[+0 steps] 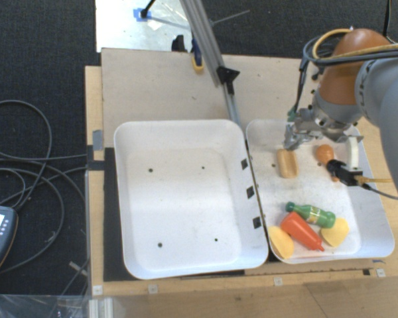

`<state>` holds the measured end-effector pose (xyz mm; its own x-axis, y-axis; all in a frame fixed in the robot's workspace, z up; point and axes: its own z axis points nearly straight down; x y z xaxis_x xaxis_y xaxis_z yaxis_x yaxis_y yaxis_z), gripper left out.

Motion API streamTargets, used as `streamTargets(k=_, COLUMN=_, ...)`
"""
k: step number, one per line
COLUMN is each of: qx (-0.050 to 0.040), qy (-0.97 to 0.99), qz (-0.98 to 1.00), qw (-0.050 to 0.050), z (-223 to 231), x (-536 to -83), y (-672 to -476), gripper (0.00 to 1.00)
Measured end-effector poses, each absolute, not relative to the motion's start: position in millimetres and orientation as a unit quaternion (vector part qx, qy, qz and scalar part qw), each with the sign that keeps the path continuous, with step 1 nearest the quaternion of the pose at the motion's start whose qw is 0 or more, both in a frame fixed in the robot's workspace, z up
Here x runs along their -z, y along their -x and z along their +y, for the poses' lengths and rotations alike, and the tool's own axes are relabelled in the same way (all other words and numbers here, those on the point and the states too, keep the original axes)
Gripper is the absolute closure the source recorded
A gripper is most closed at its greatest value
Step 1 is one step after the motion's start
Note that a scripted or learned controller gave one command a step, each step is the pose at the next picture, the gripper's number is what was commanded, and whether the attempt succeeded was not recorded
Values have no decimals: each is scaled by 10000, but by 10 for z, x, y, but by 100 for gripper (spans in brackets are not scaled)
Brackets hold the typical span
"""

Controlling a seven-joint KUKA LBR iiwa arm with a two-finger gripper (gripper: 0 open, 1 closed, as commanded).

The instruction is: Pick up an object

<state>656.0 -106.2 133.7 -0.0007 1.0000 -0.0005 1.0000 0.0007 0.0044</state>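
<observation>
— How does the arm (378,88) sit?

— It reaches in from the right, with the orange band (353,50) high above the wrist. The wrist points down over the far end of the right bin (373,251). The gripper (294,138) hangs low there, near that bin's far left corner.

— Open or closed?

— I cannot tell; that part is too small and dark. Nothing shows in its grasp.

— What lies closest to it?

— A tan cylinder (286,163), lying on the bin floor just in front of the gripper, its long axis running toward the camera. Whether the two touch, I cannot tell.

— And the rest of that bin?

— A small orange piece (325,153) lies to the right of the cylinder, apart from it. At the near end is a cluster. A green bottle (312,214) lies on its side, with an orange-red cone (302,231) slanted just below it. A yellow piece (281,242) is at the cone's left and a second yellow piece (337,232) at its right, both close against it.

— The other bin?

— The left bin (179,127) sits beside the right one on the tabletop (159,85), their rims meeting. Its white floor shows a few dark specks.
</observation>
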Motion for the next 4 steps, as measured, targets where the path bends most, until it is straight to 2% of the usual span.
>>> streamTargets(k=1, qx=-25, qy=-7060, qz=7082, qw=37, z=-1129, x=-1912, y=-6657, gripper=100)
streamTargets(k=3, qx=-23, qy=-7053, qz=7089, qw=32, z=-1180, x=-2833, y=-6654, gripper=100)
streamTargets(k=4, qx=-6, qy=-7038, qz=7104, qw=-3, z=-704, x=-2731, y=-6566, gripper=100)
